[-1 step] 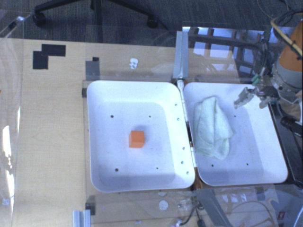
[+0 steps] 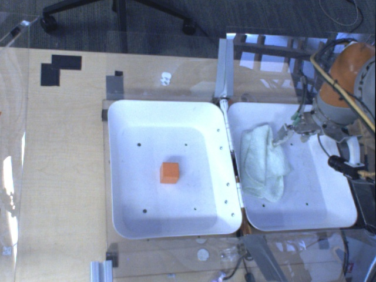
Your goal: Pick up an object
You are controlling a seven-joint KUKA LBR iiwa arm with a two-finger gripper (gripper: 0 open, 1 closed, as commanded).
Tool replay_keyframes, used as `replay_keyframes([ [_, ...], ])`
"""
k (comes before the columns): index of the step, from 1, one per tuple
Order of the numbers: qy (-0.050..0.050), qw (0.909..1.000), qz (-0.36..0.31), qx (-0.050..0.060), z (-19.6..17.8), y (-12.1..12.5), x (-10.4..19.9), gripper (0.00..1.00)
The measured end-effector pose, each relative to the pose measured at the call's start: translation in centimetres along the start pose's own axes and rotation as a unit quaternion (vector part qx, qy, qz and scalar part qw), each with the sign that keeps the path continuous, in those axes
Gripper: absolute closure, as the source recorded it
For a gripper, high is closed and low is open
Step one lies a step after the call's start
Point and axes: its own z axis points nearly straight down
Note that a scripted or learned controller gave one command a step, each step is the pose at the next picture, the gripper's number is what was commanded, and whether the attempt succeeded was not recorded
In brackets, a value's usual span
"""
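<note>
Cloth point(image 2: 263, 162) lies crumpled in the right bin, hand point(image 2: 289, 131) at its upper edge.

Two white bins sit side by side on the light wooden surface point(image 2: 59, 175). An orange block point(image 2: 170, 173) lies near the middle of the left bin point(image 2: 126, 216). In the right bin point(image 2: 329, 210), a crumpled pale cloth point(image 2: 262, 163) lies beside the tool point(image 2: 289, 131), which seems to touch its upper edge.

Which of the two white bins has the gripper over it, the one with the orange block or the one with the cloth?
The right bin, holding the crumpled pale cloth. The gripper hangs over its upper part beside the cloth; the left bin holds the orange block.
</note>
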Motion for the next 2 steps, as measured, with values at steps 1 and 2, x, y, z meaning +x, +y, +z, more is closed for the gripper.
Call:
replay_keyframes([
  [1, -0.001, 1.0, -0.001, -0.003, -1.2, 0.2, 0.0, 1.0],
  [2, -0.001, 0.9961, 0.089, -0.002, -10.6, 5.6, 4.0, 1.0],
])
